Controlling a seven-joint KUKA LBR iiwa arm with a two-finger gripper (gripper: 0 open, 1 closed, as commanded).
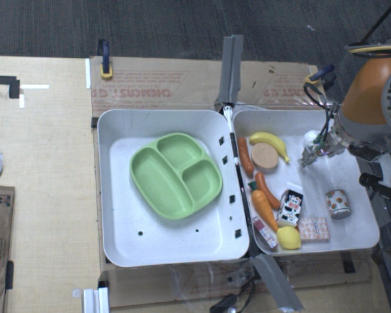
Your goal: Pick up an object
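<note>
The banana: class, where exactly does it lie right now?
In the camera view the banana lies in the right bin, near its upper left part, curving over the round tan disc and just right of a sausage.

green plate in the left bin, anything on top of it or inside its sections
Nothing: all three sections of the green plate show bare. It lies alone on the left bin floor. Whatever may be under the plate is covered.

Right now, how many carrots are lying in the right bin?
2. One carrot lies near the bin's left wall, below the middle; a thinner carrot lies just above and to the right of it. Others may be hidden under the pile.
</note>
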